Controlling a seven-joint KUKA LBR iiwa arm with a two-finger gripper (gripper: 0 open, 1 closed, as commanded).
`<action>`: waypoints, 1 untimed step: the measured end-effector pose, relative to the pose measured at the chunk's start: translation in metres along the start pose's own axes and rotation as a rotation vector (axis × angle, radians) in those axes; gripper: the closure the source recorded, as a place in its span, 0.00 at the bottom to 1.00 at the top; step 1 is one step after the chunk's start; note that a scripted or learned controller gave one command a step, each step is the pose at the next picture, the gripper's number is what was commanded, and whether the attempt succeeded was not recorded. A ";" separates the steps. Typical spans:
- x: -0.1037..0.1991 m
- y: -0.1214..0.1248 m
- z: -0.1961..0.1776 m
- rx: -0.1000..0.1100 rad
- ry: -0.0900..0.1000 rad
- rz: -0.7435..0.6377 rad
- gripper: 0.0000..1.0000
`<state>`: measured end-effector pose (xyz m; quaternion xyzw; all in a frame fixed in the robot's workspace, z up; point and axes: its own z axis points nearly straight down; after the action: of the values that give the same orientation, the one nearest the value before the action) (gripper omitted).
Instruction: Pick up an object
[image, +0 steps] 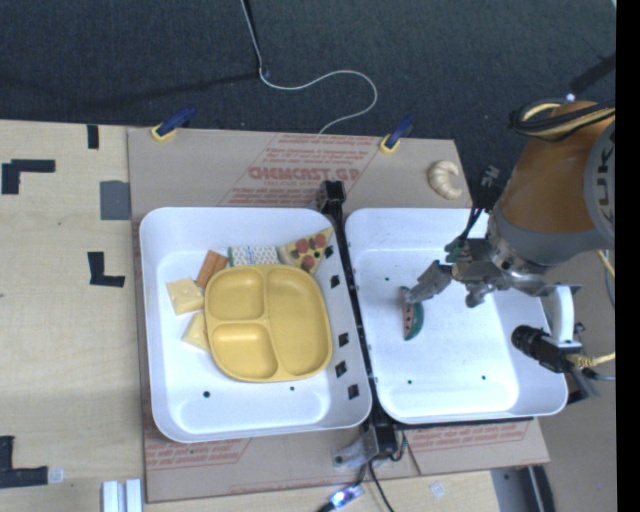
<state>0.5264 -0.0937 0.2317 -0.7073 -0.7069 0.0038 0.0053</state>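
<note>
A small watermelon slice, green rind and red flesh, lies in the right bin left of its middle. My gripper hangs over that bin with its fingers spread apart, open. The left fingertip is right above the slice's upper end; I cannot tell whether it touches. The other finger stands well to the right of the slice. Nothing sits between the fingers.
The left bin holds a yellow divided plate, with crackers, a pizza slice and other toy food along its upper-left side. A beige object lies on the cardboard behind the right bin. The arm covers the right bin's far right corner.
</note>
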 end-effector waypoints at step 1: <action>0.000 0.002 -0.005 -0.011 -0.001 -0.002 0.00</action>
<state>0.5288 -0.0938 0.2368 -0.7065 -0.7078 0.0004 0.0009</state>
